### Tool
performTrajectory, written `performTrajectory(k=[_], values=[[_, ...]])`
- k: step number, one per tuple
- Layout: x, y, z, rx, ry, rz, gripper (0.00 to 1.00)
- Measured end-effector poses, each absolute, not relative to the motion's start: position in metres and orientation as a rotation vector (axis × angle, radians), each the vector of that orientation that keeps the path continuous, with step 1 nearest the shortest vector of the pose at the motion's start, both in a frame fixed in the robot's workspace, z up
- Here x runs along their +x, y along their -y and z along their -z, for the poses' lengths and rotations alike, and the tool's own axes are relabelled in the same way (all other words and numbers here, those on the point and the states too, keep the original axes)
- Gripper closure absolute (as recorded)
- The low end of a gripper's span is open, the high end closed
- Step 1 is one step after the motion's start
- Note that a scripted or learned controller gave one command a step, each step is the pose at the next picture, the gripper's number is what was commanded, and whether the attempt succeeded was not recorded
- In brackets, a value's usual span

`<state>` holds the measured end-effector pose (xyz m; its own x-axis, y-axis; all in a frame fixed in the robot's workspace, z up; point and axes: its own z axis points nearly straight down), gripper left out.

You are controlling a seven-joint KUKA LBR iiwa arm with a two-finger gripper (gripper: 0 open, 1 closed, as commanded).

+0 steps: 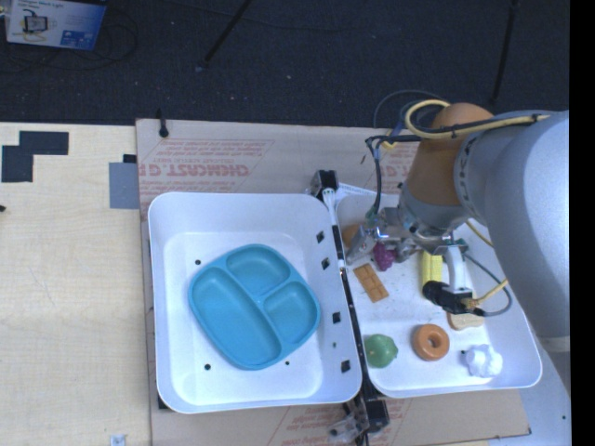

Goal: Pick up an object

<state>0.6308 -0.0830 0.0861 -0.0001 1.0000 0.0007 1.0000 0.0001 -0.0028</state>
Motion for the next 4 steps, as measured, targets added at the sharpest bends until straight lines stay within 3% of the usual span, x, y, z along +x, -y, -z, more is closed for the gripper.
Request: performTrajectory(k=[1,2,3,4], values=[[0.631,0.083,-0.094,-2.212,2.221,-0.006,1.0],[0.593,0.037,-0.185,-2.217,2.22,-0.006,1.0],[0.575,0.019,-0.185,-2.217,2.219,-0.008,1.0],[0.575,0.019,-0.185,-2.216,2.219,-0.008,0.0]])
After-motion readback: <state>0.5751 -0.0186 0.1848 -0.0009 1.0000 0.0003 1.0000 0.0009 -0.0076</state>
